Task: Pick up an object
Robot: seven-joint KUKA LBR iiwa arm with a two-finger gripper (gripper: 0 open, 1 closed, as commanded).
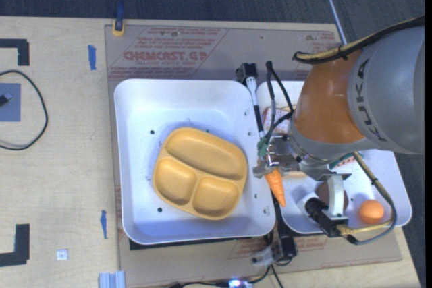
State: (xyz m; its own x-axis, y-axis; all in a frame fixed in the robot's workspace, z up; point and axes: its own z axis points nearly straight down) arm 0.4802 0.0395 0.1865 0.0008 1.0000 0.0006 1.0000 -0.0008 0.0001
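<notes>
Bins stand side by side on the bench so that things can be lifted from one and dropped in the other. The left bin (138, 101) holds a yellow divided plate (200, 173), lying flat with its three compartments facing up and nothing in them. The right bin (399, 180) is largely covered by the arm (354, 101), which reaches down into its near-left part. By this bin's left wall lies a small orange toy carrot (276, 187), pointed end toward the front. An orange ball (370, 212) sits well apart from it, near the front right corner. Between the two is a brown and white thing too hidden to name.

The gripper (271, 167) hangs just above the carrot's thick end, at the wall between the two bins, and this placing suggests the carrot is the object being tried for. Whether the gripper is wide, narrow or closed on the carrot cannot be told, since the wrist and its cables hide that part. The carrot's closeness to the wall may make the grasp awkward
</notes>
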